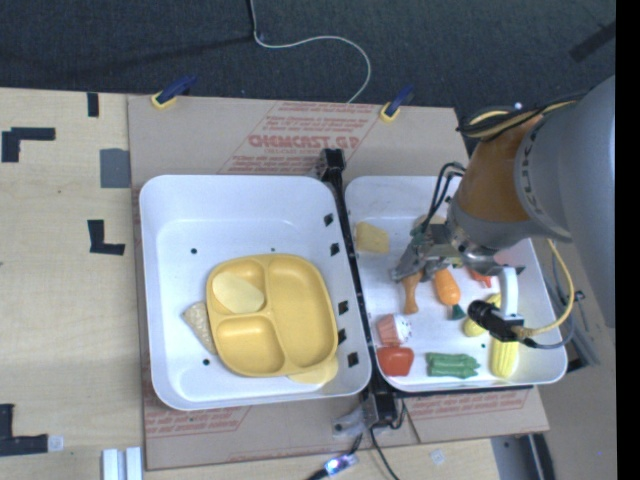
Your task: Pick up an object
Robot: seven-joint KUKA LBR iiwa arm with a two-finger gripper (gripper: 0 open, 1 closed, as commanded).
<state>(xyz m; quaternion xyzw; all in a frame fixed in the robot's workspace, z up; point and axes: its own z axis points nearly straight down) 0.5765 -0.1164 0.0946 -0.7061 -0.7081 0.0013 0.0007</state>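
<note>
at the near edge of the right bin (540,373) lie a red toy (396,360), a green toy (452,366) and a yellow corn toy (503,356), all in a row from left to right. just behind the red one sits a small pink and white toy (390,326). in the left bin (165,268) a yellow tray (275,313) with three parts rests toward the near side. a pale yellow disc (238,291) lies in its far left part, and a tan bumpy piece (198,318) peeks out from under its left edge.

farther back in the right bin, the end effector (412,264) is low over the toys, near the middle of the bin. you cannot tell if it is open or closed, or if it grips anything. just beside it are a brown toy (410,294) and an orange carrot toy (446,286). a pale yellow chunk (372,238) lies to its left, a bit farther back, near the wall between the bins.

the grey arm (575,168) with its orange band comes in from the right. both bins sit on a brown board (290,138) on the counter (60,268).
</note>
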